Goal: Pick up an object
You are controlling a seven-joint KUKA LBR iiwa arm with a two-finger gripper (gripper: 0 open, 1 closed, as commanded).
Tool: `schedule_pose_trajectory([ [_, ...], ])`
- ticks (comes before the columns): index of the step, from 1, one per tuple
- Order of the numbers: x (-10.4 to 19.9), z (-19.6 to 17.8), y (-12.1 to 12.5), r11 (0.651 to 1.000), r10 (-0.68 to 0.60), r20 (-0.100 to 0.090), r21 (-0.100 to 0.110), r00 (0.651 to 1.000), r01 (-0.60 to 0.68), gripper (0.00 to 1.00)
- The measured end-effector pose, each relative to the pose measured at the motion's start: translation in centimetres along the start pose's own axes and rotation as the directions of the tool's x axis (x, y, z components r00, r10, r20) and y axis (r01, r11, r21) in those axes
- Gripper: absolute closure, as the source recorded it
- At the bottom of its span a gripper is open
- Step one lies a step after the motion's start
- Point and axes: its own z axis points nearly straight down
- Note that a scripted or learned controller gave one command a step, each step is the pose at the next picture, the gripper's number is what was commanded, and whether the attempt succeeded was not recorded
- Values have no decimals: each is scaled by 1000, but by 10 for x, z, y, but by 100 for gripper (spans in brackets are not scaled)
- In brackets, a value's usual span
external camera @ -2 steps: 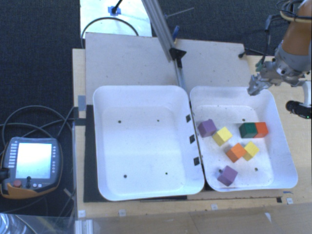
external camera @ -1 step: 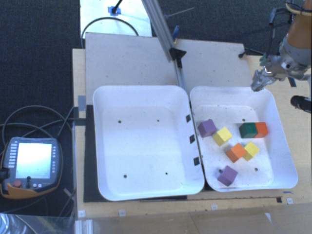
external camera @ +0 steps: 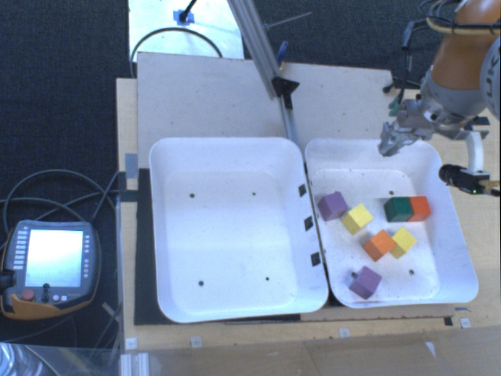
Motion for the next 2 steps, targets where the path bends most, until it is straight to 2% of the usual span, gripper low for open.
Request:
schedule_pose_trajectory([
  [2, 104, 16, -22, 1000, -1, -1, 1, 1000, 1, 100],
])
